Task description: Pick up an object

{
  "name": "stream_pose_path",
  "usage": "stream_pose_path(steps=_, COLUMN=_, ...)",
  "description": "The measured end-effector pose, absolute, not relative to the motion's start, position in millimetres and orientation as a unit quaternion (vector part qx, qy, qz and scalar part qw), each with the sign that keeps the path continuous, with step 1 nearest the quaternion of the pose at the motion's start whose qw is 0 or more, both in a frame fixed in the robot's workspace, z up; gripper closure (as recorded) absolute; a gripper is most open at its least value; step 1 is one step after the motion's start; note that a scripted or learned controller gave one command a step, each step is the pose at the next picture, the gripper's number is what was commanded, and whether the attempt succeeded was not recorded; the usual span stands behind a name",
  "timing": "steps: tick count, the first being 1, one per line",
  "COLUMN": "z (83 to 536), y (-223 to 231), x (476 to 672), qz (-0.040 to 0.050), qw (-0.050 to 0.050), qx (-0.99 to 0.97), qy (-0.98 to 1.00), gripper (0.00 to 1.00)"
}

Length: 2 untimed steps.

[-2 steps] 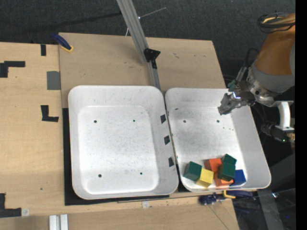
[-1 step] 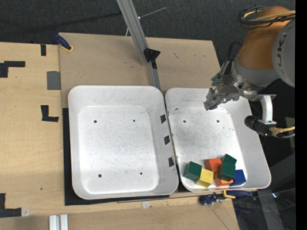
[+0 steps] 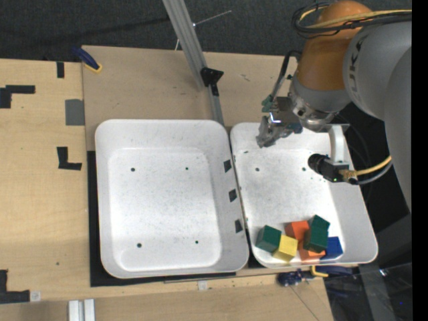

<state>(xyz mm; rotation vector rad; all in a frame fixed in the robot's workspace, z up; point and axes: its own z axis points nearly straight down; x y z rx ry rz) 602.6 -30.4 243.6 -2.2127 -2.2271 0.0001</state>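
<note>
My gripper (image 3: 267, 138) hangs over the far edge of the right bin (image 3: 304, 179), near its back left corner, with nothing visible between its fingers. Several small blocks lie huddled at the bin's near edge: a green block (image 3: 269, 237), a yellow block (image 3: 287, 247), an orange block (image 3: 299, 231), a dark green block (image 3: 319, 231) and a blue block (image 3: 333, 247). The gripper is well away from them, at the opposite end of the bin.
The left bin (image 3: 164, 196) lies beside the right one. A slanted metal pole (image 3: 190, 42) rises behind the bins. The arm's orange band (image 3: 331, 45) and a black cable fitting (image 3: 324, 166) hang over the right bin's far right part.
</note>
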Motion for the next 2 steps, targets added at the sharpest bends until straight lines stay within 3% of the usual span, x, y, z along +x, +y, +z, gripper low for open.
stream_pose_path(steps=2, z=252, y=73, x=616.9, qz=-0.0002, qw=0.001, qx=-0.705, qy=-0.709, gripper=1.00)
